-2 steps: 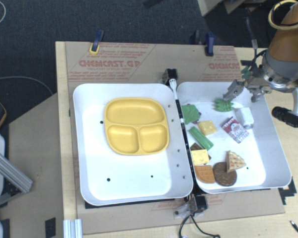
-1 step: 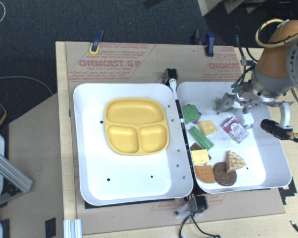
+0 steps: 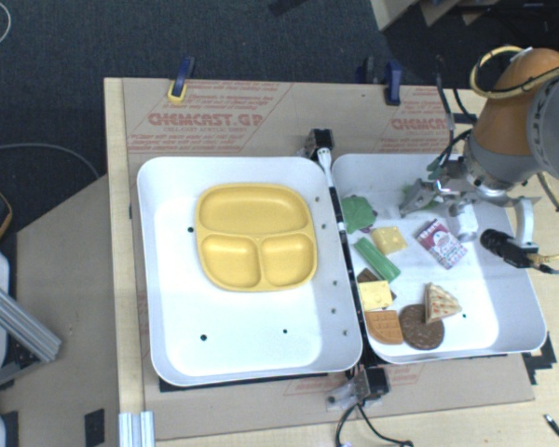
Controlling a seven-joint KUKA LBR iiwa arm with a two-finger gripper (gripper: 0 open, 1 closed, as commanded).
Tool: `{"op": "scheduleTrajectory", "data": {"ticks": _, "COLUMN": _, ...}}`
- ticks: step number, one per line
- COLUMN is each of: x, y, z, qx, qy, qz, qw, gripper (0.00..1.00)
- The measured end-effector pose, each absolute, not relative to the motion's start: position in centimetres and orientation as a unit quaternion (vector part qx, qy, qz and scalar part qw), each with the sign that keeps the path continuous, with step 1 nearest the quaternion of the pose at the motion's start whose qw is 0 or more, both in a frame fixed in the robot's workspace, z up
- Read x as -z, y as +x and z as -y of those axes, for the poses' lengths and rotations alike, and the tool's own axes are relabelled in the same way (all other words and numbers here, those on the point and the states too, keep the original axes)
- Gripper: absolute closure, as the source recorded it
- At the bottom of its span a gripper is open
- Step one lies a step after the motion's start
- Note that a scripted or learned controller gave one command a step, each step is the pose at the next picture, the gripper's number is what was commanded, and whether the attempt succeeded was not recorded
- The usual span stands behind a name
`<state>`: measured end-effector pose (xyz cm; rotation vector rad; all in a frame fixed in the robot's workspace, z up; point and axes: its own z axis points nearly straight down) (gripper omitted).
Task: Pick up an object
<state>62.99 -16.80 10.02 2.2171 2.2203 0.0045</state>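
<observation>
Jaws' state cannot be told; gripper [image 3: 444, 194] is poised above a glossy rectangular red packet [image 3: 443, 244], long axis diagonal.

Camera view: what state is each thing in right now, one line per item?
End effector: low over the right bin's far side, nothing seen between its fingers.
Yellow tray: flat in the left bin, compartments bare.
Red packet: lying loose in the right bin.
Green piece: lying flat.
Brown round: flat, touching the wedge.
</observation>
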Motion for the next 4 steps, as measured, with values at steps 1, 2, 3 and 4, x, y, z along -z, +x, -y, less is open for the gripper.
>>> {"op": "scheduleTrajectory", "data": {"ticks": 1, "x": -10.8, "y": 63.0, "z": 16.8, "qx": -0.0013, "qy": 0.707, "qz": -0.707, "qw": 0.002, "gripper": 1.00}}
{"op": "scheduleTrajectory", "data": {"ticks": 2, "x": -17.1, "y": 63.5, "z": 17.5, "qx": -0.0021, "qy": 0.707, "qz": -0.707, "qw": 0.004, "gripper": 1.00}}
{"op": "scheduleTrajectory", "data": {"ticks": 3, "x": -22.5, "y": 63.7, "z": 17.6, "qx": -0.0021, "qy": 0.707, "qz": -0.707, "qw": 0.004, "gripper": 1.00}}
{"op": "scheduleTrajectory", "data": {"ticks": 4, "x": -22.1, "y": 59.6, "z": 13.0, "qx": 0.0008, "qy": 0.706, "qz": -0.708, "qw": -0.002, "gripper": 1.00}}
